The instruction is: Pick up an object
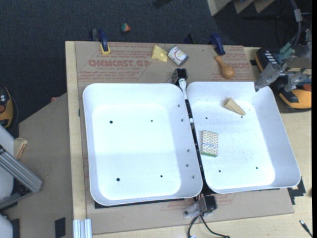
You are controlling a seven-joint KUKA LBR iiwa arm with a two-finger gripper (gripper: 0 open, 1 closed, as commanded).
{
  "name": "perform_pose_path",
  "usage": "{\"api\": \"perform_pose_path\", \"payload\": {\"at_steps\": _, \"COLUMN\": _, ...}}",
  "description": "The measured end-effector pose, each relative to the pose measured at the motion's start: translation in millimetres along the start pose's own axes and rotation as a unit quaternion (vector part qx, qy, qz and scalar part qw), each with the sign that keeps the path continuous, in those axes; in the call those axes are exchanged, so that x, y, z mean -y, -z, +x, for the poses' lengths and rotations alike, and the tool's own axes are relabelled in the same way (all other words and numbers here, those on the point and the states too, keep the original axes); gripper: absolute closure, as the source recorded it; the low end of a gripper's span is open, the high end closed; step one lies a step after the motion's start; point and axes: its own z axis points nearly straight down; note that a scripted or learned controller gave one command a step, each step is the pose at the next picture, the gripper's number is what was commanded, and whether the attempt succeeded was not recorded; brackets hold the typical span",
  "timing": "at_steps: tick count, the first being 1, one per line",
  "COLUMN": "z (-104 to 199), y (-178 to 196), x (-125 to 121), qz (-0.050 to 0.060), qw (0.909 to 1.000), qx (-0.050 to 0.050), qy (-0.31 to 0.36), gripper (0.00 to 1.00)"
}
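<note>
In the right bin [277,148] lie two objects. A tan wedge-shaped piece [234,106] rests near the bin's back. A small flat box with a dotted pattern and a green edge [209,143] lies near the bin's left wall. My gripper [265,78] hangs at the right bin's back right corner, above the rim, to the right of the wedge and apart from it. I see nothing held in it. The left bin [99,133] has no loose objects in it.
On the board behind the bins lie a yellow wedge [159,54], a small can [178,56] and a wooden pear-shaped piece [226,68]. Blue clamps [104,42] [216,43] hold the board's far edge. A black bracket [181,75] sits between the bins.
</note>
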Motion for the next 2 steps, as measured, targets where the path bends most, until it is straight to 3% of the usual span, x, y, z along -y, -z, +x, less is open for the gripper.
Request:
{"api": "perform_pose_path", "payload": {"at_steps": 1, "z": -4.8, "y": 21.9, "x": 0.4, "qz": -0.011, "qw": 0.9999, "qx": 0.004, "qy": -0.003, "gripper": 1.00}}
{"api": "perform_pose_path", "payload": {"at_steps": 2, "z": 25.8, "y": 126.2, "x": 100.2, "qz": -0.014, "qw": 0.9999, "qx": 0.003, "qy": -0.002, "gripper": 1.00}}
